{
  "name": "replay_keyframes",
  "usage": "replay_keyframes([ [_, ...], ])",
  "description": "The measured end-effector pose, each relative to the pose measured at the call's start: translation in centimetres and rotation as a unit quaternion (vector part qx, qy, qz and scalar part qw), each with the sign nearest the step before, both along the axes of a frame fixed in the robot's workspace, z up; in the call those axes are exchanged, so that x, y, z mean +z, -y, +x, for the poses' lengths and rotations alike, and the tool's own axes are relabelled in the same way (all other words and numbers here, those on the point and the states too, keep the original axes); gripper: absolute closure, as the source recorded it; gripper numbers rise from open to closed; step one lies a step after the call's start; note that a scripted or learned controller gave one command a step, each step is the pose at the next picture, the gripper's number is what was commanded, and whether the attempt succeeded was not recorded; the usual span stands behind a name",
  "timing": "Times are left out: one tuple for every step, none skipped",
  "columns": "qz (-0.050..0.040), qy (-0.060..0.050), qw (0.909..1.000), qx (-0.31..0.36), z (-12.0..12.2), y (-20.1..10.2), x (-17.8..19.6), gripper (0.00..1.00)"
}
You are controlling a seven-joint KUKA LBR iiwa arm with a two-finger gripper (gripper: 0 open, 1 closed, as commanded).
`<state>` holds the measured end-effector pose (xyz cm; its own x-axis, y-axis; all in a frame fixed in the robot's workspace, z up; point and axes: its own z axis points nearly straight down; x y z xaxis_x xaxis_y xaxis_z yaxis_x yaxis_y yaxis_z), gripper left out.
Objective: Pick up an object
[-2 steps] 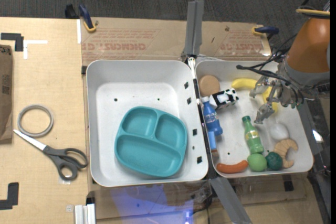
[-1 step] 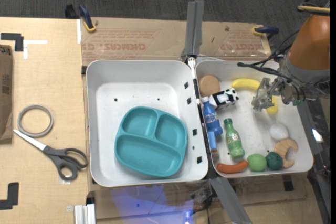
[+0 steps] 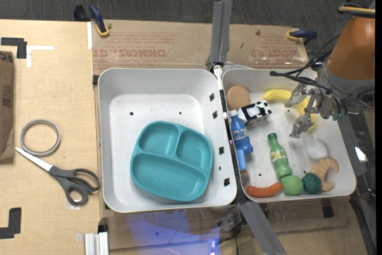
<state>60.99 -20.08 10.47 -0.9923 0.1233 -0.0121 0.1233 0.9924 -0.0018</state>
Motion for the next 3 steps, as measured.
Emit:
replay_keyframes([
  [0.0051, -0.007, 0.9998, 0.020, 2.93, 1.60, -0.67, 0.00],
  [0.0006, 0.002, 0.9998, 0.019, 3.18, 1.86, 0.21, 1.00],
  [0.0007, 0.001, 0.9998, 0.019, 3.15, 1.86, 0.20, 0.00],
])
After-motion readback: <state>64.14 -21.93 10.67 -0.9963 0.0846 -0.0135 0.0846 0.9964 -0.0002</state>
